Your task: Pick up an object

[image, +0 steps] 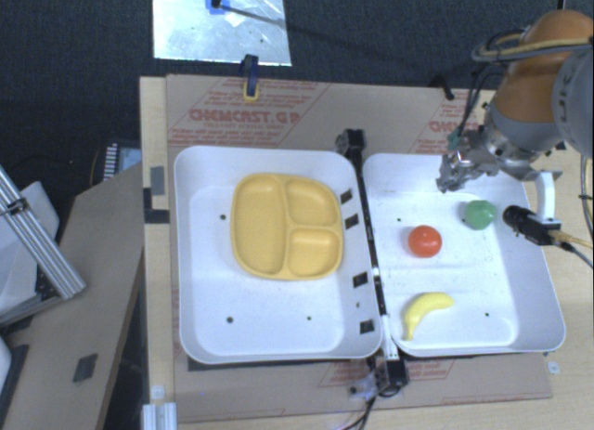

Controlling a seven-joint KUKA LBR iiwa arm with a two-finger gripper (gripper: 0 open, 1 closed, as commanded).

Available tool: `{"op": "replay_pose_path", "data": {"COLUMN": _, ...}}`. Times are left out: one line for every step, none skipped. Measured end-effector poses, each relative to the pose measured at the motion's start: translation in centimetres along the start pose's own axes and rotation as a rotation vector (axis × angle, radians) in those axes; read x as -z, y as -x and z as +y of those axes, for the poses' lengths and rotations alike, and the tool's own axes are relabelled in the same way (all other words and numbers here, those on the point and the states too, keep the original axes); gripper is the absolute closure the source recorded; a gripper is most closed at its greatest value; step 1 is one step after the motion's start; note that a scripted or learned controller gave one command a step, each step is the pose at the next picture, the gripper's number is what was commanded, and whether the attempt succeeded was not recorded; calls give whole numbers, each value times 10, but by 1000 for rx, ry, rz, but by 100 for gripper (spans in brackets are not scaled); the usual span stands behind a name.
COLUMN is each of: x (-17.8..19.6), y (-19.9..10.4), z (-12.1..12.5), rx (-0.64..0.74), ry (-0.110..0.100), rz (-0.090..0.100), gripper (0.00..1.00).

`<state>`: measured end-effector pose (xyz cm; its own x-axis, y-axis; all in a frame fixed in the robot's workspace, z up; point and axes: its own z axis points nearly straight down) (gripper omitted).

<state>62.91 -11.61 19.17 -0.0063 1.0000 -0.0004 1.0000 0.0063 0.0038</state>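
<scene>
In the right bin lie a red round fruit, a green round fruit and a yellow banana. My gripper hangs over the bin's far edge, up and to the left of the green fruit and above the red one. Nothing shows between its fingers. The arm's grey wrist and orange band rise to the upper right.
The left bin holds a yellow divided plate. A black divider with clips runs between the bins. A black part on the arm sits just right of the green fruit. A metal frame stands at far left.
</scene>
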Motion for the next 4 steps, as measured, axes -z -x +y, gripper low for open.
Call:
{"op": "replay_pose_path", "data": {"x": 63, "y": 2, "z": 6, "rx": 1, "ry": 2, "rz": -1, "gripper": 100}}
{"op": "replay_pose_path", "data": {"x": 79, "y": 2, "z": 7, "rx": 1, "ry": 0, "rz": 0, "gripper": 100}}
{"op": "replay_pose_path", "data": {"x": 60, "y": -48, "z": 6, "rx": 2, "ry": -2, "rz": 1, "gripper": 100}}
{"op": "replay_pose_path", "data": {"x": 62, "y": -106, "z": 8, "rx": 4, "ry": -2, "rz": 2, "gripper": 100}}
